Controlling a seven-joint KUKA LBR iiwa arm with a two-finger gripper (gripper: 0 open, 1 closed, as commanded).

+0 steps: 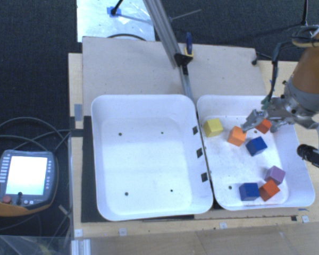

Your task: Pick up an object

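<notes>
From the overhead camera I watched the arm point(311, 73) reach in from the right and hang over the upper part of the right bin point(295, 198). Its claw point(259, 119) sat low among the blocks there, just above an orange-red block point(263, 126) and close beside an orange block point(236, 136). Whether the claw was spread or closed I could not tell; the metal parts blurred together at that angle, and I saw nothing plainly gripped in it.

The other candidates all lay in the same right bin: a yellow block point(213, 127) near the dividing edge, a blue block point(256, 145) just below the claw, and a cluster near the bottom made of a purple block point(275, 174), a second blue block point(249, 191) and a second orange-red block point(269, 190), the last two touching. The left bin point(103, 110) held no blocks that I could see. A teach pendant point(24, 182) lay off the bench to the left.

I judged the pick to be not yet done: every block appeared to rest on the bin floor, so closing on one and lifting it remained.
</notes>
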